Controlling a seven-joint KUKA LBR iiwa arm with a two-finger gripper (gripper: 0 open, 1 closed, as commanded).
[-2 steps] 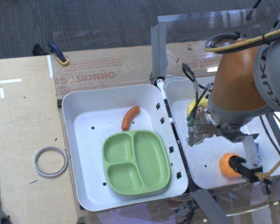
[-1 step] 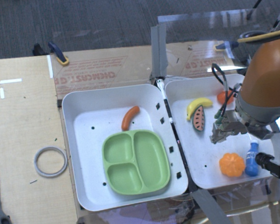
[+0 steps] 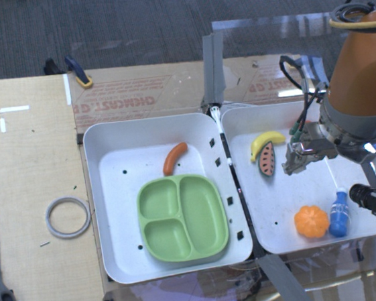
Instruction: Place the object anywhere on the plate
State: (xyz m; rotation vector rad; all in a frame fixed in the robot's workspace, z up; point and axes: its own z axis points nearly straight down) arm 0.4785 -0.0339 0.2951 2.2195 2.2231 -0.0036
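Over the right bin: gripper (image 3: pixel 296 162) hangs low at the end of the grey arm (image 3: pixel 346 121), which enters from the right, its orange band (image 3: pixel 360 66) bulking large at the frame's upper right corner.
Arm pose: wrist angled down and to the left, cables looping above it.
Fingers: a dark metal cluster pointing toward the bin floor; whether they stand parted or closed cannot be told, and nothing can be made out between them.
Right bin (image 3: pixel 284 226): banana (image 3: pixel 267 143) at the upper left, watermelon slice (image 3: pixel 266 162) touching it just below, both just left of the gripper; orange (image 3: pixel 311 222) and blue bottle (image 3: pixel 338 214) side by side near the front edge.
Left bin (image 3: pixel 111 189): green divided plate (image 3: pixel 182 217) lying flat, front of centre; sausage (image 3: pixel 174 158) just behind its rim, apart from the plate.
Bench: grey tape ring (image 3: pixel 68 216) left of the bins; scissors (image 3: pixel 0 296) at the far left edge.
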